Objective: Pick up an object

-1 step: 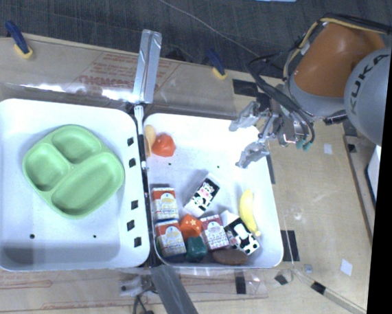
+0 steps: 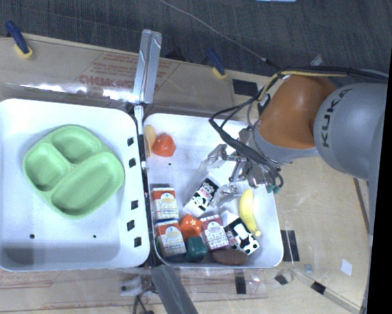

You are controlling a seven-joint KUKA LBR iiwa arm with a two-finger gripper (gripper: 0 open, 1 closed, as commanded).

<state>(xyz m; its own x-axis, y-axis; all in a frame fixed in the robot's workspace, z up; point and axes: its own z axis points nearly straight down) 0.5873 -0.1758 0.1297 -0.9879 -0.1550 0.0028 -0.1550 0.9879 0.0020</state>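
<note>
Grey arm [image 2: 344,126] reaches over right bin [image 2: 185,128]; left bin [image 2: 0,189] has only green divided plate [image 2: 74,169]. Pick not done: nothing lifted, all items lie in right bin. Gripper [image 2: 232,173] low above bin floor, fingers look spread, nothing between them. Banana [image 2: 247,209] just beside it, cow-print carton [image 2: 204,195] near. Orange toy [image 2: 163,144] well apart. Grasp and lift remain.

Robotics lab bench, KUKA arm [image 2: 350,126], clamped white bins [image 2: 15,170], cabling
</note>
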